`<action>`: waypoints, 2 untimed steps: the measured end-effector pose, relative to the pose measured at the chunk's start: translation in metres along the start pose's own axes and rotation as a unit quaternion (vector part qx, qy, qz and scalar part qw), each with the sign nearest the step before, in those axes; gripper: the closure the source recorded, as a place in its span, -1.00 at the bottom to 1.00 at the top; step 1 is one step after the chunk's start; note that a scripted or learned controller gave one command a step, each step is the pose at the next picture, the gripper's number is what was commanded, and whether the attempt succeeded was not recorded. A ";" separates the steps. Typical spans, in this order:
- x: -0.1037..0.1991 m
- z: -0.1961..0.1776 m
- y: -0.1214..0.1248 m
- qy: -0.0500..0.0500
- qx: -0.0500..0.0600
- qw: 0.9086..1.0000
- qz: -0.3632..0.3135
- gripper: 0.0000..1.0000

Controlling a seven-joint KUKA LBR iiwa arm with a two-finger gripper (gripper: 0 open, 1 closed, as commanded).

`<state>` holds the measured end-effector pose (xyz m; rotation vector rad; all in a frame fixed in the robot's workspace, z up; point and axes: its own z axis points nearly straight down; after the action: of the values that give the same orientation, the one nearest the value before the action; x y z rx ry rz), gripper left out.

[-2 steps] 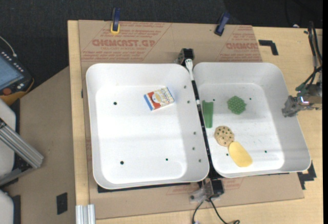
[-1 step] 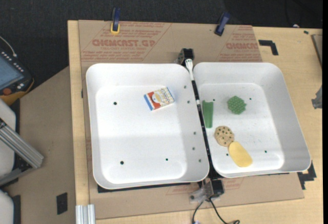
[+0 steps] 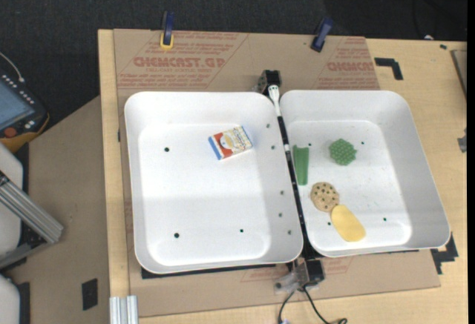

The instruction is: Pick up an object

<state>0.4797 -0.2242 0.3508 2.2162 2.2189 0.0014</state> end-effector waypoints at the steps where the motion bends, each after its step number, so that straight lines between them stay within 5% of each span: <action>1: 0.000 -0.006 0.000 0.000 0.000 1.000 0.000 1.00; 2: 0.025 0.126 -0.002 0.004 0.007 1.000 0.000 1.00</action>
<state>0.4783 -0.1992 0.2251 2.2281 2.2299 -0.0053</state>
